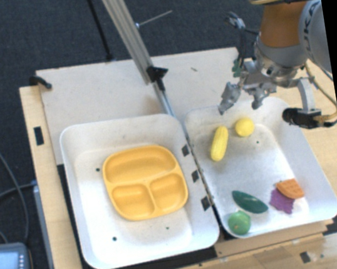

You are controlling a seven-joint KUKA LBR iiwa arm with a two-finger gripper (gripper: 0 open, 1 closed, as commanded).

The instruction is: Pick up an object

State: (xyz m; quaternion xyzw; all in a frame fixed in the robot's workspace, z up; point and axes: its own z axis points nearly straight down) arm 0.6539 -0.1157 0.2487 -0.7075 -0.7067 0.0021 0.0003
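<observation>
Nearest the camera, a round green piece (pixel 239 222) sits at the near rim of the right bin (pixel 306 159), well below the tool (pixel 240 101). Beside it lie a dark green oval piece (pixel 249 201), a purple piece (pixel 282 201) and an orange piece (pixel 290 189), all well short of the tool.

At the bin's far end the tool hangs with its two fingers spread wide and nothing between them. Just under it rests a small yellow ball (pixel 244 127), and below the tool and to its left lies a longer yellow piece (pixel 219 143), tilted. These two are the closest candidates for picking.

To do the step well, the likely course is to centre the wide fingers over the yellow ball, which lies almost straight beneath, then lower until the fingers straddle it before closing. A round shape may roll away, so a straight, centred descent matters. The bin's far wall is close, leaving little room on that side.

Counted: two white bins on the counter (pixel 104 87); six small pieces in the right bin; one yellow divided tray (pixel 144 181) in the left bin (pixel 97 243), far to the tool's left.
</observation>
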